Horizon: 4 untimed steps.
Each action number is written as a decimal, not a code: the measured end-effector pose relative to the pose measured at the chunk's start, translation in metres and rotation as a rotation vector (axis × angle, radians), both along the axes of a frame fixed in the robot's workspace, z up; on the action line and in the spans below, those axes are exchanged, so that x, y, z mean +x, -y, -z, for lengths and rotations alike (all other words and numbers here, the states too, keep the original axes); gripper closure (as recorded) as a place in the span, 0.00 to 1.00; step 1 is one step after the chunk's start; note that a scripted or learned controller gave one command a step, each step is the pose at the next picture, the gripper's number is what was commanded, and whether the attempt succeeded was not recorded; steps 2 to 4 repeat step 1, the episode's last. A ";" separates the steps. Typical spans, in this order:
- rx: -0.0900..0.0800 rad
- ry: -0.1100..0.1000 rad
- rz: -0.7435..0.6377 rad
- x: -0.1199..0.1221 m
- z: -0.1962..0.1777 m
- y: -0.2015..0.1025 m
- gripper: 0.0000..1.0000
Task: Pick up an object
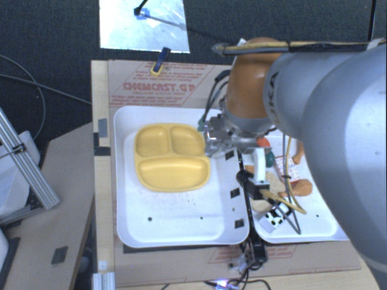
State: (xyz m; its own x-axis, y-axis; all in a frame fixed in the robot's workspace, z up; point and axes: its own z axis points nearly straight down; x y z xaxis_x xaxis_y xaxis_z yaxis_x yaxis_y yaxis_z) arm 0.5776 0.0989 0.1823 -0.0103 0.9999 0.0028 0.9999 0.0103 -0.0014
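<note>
Yellow tray [171,157] lies flat in left bin [181,225], upper half. Gripper [213,139] sits at the tray's right edge, over the divide between bins. Jaw state: cannot tell, wrist blocks view. Small clutter [279,192] right of tray, in right bin [314,225].

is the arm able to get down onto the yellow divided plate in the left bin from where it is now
Probably yes. The yellow divided plate lies flat in the left bin with nothing on top of it, and the arm's wrist hangs just past its right edge. Its low, smooth rim may be hard to pinch.
</note>
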 end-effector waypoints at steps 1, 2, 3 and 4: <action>-0.003 0.001 0.013 -0.014 -0.002 0.052 1.00; -0.003 0.001 0.013 -0.014 -0.002 0.052 1.00; -0.003 0.001 0.013 -0.014 -0.002 0.052 1.00; -0.003 0.001 0.013 -0.014 -0.002 0.052 1.00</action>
